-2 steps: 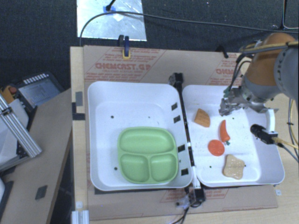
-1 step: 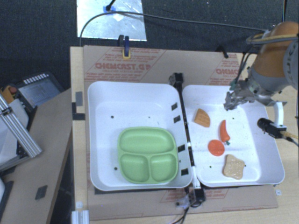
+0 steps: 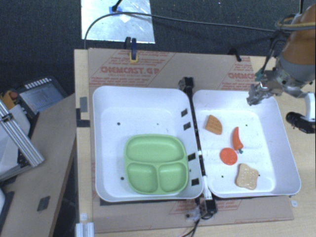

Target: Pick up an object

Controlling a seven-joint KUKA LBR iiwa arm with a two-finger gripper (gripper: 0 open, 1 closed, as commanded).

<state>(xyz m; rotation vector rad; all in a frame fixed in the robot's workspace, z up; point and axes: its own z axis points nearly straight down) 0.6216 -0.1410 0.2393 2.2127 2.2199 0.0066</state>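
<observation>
The right bin [image 3: 276,147] holds four small items. A tan-orange wedge [image 3: 214,125] lies in its upper left part. A slim red-orange piece shaped like a pepper [image 3: 237,138] lies just right of and below the wedge, roughly upright in the frame. A flat red-orange disc [image 3: 228,156] sits close below the pepper piece's lower end; contact between the two cannot be confirmed. A pale beige piece shaped like a bread slice [image 3: 247,176] lies in the lower part of the bin, just below and right of the disc. All four rest on the bin floor, none lifted.

The claw [image 3: 256,95] is at the upper right of the frame, over the far right corner of the right bin, well apart from all four items. Nothing is visible between its tips. Whether they are apart or together cannot be determined at this resolution. The arm [image 3: 297,46] enters from the right edge, orange band above a grey wrist.

The left bin [image 3: 108,107] holds a green tray with three compartments [image 3: 155,163] in its lower right part. Both bins are white and shallow, set side by side with black clips along their shared edge.

The bins rest on a cardboard sheet [image 3: 143,65] printed in red, which lies on a light wooden table [image 3: 59,152]. A yellow-handled clamp [image 3: 132,50] grips the sheet's upper edge. Beyond is dark carpet with a shiny metal plate [image 3: 118,9] at the upper left and cables running across. Grey equipment [image 3: 37,95] occupies the left edge.
</observation>
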